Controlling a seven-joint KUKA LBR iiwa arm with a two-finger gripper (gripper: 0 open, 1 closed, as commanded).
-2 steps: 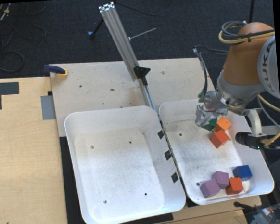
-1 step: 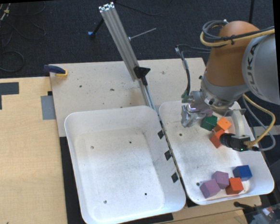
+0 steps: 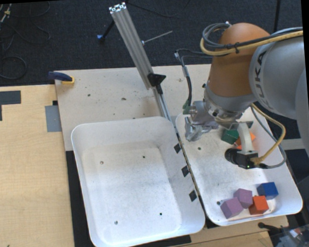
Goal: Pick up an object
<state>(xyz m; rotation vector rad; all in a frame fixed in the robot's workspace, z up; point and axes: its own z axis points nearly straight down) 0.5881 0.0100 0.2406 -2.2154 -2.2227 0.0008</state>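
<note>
The metal two-finger gripper (image 3: 193, 129) hangs low over the far left corner of the right shallow white plastic bin (image 3: 211, 196), with no object seen between its fingers; whether it is released or clenched I cannot tell. This looks like the approach step. The nearest candidate, a small green block (image 3: 230, 136), lies just right of it, partly hidden, so its long axis is unclear. Next, the arm likely needs to centre over a block and descend
</note>
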